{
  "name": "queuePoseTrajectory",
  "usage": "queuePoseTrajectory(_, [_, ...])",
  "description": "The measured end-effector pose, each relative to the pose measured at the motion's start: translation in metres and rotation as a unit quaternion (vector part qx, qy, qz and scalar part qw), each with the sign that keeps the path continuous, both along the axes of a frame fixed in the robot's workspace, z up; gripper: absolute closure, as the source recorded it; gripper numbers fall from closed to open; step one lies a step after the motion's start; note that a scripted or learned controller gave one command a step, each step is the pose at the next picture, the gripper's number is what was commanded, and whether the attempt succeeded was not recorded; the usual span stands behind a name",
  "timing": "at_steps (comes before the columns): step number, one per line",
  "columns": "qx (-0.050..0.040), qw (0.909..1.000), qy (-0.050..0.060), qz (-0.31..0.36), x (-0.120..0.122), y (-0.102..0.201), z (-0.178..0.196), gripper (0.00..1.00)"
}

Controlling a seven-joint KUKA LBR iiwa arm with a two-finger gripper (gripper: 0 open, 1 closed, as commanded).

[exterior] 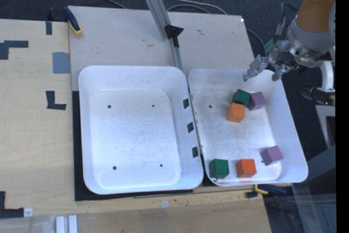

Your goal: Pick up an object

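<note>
Nothing is picked up yet, judging by the scene: the gripper (265, 68) hangs over the far edge of the right bin (289, 133) with its fingers spread apart and nothing between them. Every block lies on that bin's floor, with a green block (241, 97), a purple block (257, 100) and an orange block (236, 112) clustered just below the gripper, and another green block (218, 167), orange block (246, 167) and purple block (271, 154) along the bin's near edge. Choosing a block, lowering, closing and lifting all seem left to do
</note>
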State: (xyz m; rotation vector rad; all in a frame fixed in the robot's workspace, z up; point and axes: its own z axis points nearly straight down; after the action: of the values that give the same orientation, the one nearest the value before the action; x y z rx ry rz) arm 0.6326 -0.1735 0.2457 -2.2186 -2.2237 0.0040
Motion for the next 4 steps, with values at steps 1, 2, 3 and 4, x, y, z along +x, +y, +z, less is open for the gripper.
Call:
queuePoseTrajectory(1, [-0.0027,0.9999,-0.010,0.000,0.007,-0.008,-0.127,0.00])
queuePoseTrajectory(2, [-0.0044,0.9999,-0.012,0.000,0.007,-0.006,-0.134,0.00])
queuePoseTrajectory(3, [-0.0036,0.9999,-0.011,0.001,0.007,-0.004,-0.126,1.00])
queuePoseTrajectory(4, [-0.0014,1.0000,-0.004,0.002,0.029,0.049,-0.149,1.00])
